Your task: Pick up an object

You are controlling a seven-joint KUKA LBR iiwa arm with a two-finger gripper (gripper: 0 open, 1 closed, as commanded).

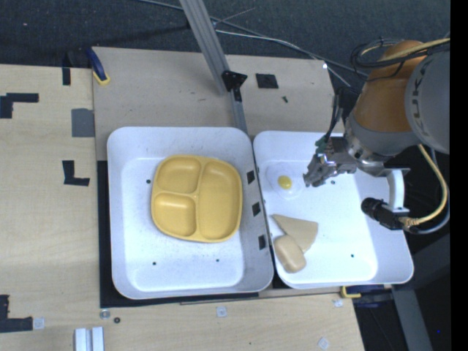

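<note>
Gripper (316,175) over right bin (380,265) (finger state unclear); fried egg (283,182) just beside.

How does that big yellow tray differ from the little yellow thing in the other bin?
The yellow divided plastic tray is far larger than the small round yellow piece. The tray has three compartments; the piece looks plain. The tray lies in the left white bin, the piece in the right white bin. Both are yellow.

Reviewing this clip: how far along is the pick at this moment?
Early. Nothing looks lifted: the yellow divided plate lies in the left bin, and the small yellow piece and two tan pieces lie in the right bin. The gripper sits beside the small yellow piece. Grasping and lifting remain.
</note>
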